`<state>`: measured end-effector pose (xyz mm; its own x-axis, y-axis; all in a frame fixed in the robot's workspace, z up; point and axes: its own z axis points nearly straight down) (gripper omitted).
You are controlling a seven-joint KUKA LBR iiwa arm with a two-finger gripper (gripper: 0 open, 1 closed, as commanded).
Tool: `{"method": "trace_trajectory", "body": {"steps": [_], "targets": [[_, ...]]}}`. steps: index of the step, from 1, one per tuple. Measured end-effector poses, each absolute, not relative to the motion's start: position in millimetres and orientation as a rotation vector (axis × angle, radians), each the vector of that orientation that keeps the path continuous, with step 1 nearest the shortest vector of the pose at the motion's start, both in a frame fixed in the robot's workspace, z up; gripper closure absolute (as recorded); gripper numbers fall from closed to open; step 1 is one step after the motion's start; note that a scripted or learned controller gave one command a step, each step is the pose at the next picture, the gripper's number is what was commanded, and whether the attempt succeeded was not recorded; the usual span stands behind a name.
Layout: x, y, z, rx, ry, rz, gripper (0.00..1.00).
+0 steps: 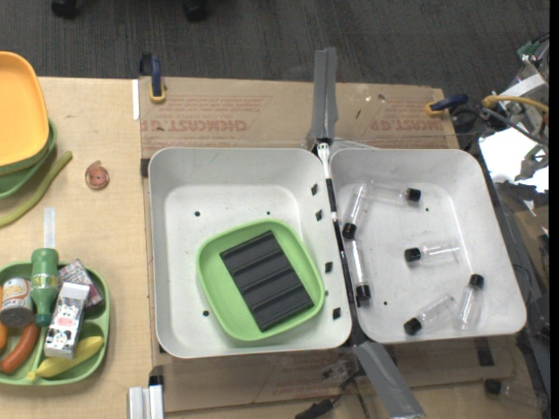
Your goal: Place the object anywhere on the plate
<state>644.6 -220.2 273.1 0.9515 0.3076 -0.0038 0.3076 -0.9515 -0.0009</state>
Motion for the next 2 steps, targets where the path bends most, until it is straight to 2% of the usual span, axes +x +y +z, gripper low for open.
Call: {"method": "trace_trajectory", "body": {"steps": [1,2], "targets": [[649.2,-222,306,-3.103,-0.490,0.004,0.00],[645.2,-222,366,-3.098,-0.514,0.006,0.00]]}}
